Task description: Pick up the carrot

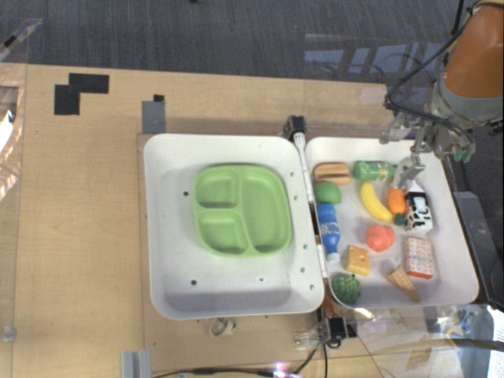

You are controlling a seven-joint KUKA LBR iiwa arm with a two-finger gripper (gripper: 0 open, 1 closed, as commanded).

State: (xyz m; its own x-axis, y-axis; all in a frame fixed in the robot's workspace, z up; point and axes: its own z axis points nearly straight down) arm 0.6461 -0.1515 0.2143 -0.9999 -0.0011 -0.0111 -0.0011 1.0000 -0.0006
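Observation:
The carrot (396,201), short and orange with a green stub at its near end, lies in the right bin (465,282) between a banana (375,201) and a black-and-white carton (418,211). My gripper (407,173) reaches down from the orange-banded wrist at the upper right. Its tip sits just above the carrot's far end, very close to it or touching it. The carrot still rests on the bin floor.
Packed around the carrot are a green bottle (372,169), a bun (331,171), a blue bottle (328,231), a red fruit (380,237), cheese (358,260), broccoli (345,287) and a pink box (418,257). The left bin (169,290) holds a green divided plate (240,209).

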